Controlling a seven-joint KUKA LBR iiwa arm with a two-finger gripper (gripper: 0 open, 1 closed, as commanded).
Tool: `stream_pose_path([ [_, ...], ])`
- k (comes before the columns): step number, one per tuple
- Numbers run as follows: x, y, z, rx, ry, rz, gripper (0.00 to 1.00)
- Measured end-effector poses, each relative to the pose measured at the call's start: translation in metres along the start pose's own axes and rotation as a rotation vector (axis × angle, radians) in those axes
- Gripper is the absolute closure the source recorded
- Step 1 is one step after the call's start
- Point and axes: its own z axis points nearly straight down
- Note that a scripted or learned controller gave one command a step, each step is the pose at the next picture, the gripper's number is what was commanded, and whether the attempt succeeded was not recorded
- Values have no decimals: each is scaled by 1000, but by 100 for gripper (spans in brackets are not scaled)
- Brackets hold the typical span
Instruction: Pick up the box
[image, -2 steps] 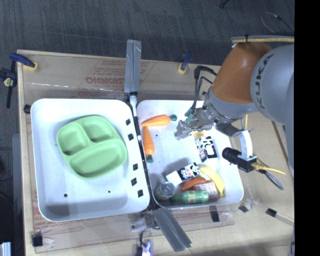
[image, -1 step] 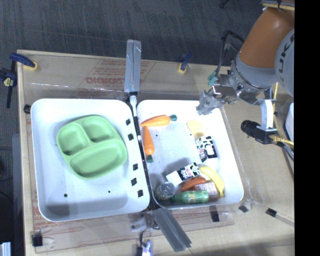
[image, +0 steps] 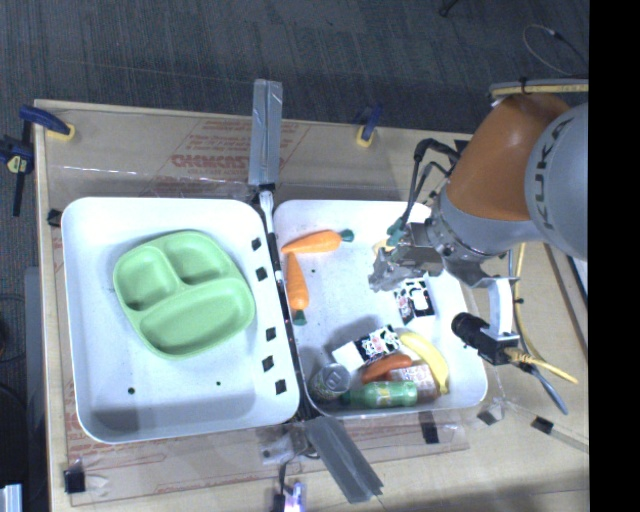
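- Broadly, we saw two bins side by side: the left bin (image: 90, 400) held a green divided plate (image: 183, 291), and the right bin (image: 345, 218) held all the clutter.
- The arm (image: 520, 170) reached in from the right and hung over the right bin's upper right part.
- We took the box (image: 372, 346) to be the small carton with black-and-white print, lying flat near the bin's lower middle, its long axis slanting up to the right.
- Around it we saw a banana (image: 428, 358), a green bottle (image: 385, 395), a can (image: 331, 380), and, apart from these, two carrots (image: 312, 241).
- The gripper (image: 398, 268) stood above the box in the view, so the box lay down and slightly left of it, apart.
- We could not tell how its fingers stood, and saw nothing between them.
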Motion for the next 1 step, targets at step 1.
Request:
stream_pose_path([
  [1, -39, 26, -63, -4, -1, 214, 100],
])
